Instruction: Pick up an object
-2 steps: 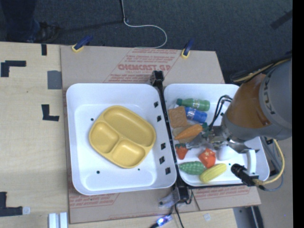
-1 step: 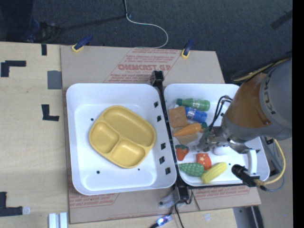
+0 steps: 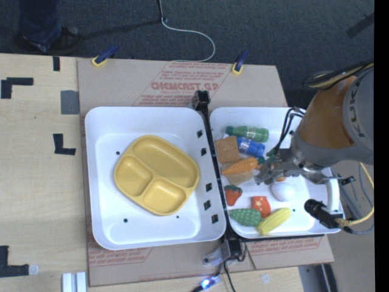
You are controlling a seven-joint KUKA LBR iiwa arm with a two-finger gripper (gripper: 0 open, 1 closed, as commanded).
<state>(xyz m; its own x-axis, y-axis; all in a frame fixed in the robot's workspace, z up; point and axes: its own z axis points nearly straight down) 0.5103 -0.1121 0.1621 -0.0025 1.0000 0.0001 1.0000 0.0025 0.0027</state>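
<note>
- Surface (image 3: 36, 163): pale wood-grain board with black angular marks at far left; a brown cardboard sheet (image 3: 182, 81) with red print lies under both bins.
- Left bin (image 3: 97, 181): shallow, white, smooth plastic with rounded corners. It holds a yellow compartment plate (image 3: 157, 174), a rigid moulded tray with three recesses, lying flat and turned at a slant.
- Right bin (image 3: 304, 227): same white form, touching the left bin along a black central divider. It carries a cluster of small toy foods.
- Cluster, left part: a brown block (image 3: 227, 150), an orange carrot (image 3: 242, 166), a red strawberry (image 3: 233, 194) and a green bumpy vegetable (image 3: 245, 217). All appear to be light, stiff plastic.
- Cluster, middle part: a green bottle (image 3: 247, 132) lying on its side, a blue can (image 3: 251, 146) just below it, a red piece (image 3: 261, 204), and a yellow corn cob (image 3: 274, 219) near the front wall.
- White egg-like object (image 3: 282, 191): smooth, rounded, probably slippery; it is best pinched across its narrow width.
- Tool (image 3: 271, 170): dark, low over the right bin, just above the white object and beside the carrot's tip. Whether its jaws are apart or together cannot be told, and nothing is seen held.
- Arm (image 3: 328, 126): orange band and grey body enter from the right.
</note>
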